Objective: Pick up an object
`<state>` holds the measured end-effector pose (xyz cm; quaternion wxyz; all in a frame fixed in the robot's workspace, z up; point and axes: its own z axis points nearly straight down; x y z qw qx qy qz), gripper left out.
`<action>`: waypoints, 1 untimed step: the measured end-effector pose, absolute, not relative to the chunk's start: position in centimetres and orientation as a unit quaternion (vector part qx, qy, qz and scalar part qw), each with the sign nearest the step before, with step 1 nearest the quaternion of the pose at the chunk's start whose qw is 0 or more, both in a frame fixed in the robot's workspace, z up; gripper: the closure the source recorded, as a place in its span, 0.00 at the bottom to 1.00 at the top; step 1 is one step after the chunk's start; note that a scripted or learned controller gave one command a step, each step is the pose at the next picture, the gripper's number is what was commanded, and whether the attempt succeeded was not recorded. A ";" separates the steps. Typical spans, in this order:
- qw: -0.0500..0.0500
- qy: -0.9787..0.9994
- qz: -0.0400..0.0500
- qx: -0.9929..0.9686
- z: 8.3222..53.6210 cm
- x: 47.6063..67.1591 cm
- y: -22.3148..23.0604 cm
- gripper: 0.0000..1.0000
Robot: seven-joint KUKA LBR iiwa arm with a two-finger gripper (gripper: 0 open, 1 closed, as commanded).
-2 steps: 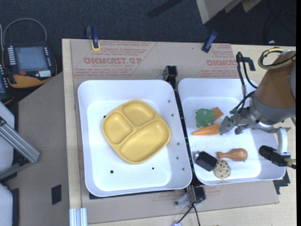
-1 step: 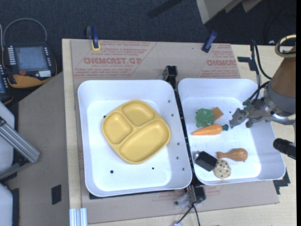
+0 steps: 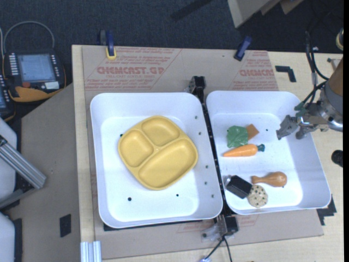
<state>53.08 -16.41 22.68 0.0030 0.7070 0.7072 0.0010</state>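
The right bin (image 3: 305, 162) holds a green lump with an orange piece (image 3: 238, 135), an orange carrot (image 3: 240, 152), a brown drumstick (image 3: 270, 179), a black block (image 3: 238, 186) and a speckled cookie (image 3: 258, 196). My gripper (image 3: 293, 129) hangs over the right bin's right side, well to the right of the carrot. Its two fingers stand apart with nothing between them.
The left bin (image 3: 109, 146) holds a yellow divided plate (image 3: 158, 152). A black clip (image 3: 197, 84) sits where the bins meet at the back. A pendant with a screen (image 3: 34, 70) lies off the bench at the far left.
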 end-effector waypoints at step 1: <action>0.002 0.707 0.001 0.707 24.4 53.2 -16.4 1.00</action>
